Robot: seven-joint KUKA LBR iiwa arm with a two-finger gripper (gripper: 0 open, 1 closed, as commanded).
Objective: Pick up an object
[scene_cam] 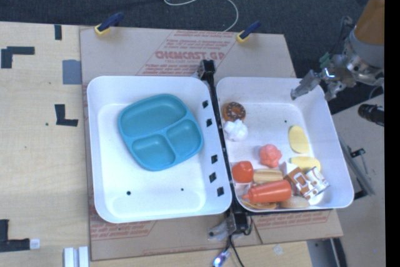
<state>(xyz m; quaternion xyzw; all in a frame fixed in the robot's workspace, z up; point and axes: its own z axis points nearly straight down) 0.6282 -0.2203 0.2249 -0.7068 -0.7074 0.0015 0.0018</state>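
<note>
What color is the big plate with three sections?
The plate is light blue, seen best in the camera view, lying in the left bin.

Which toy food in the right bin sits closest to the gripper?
The yellow oval piece, alone by the right wall, nearest the gripper; the rest lie lower or further left.

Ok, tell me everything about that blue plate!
The blue plate looks like smooth plastic with rounded corners. It has three sunken sections: one long, two smaller. It lies flat, turned at a slant, in the left bin, touching only the bin's floor.
</note>
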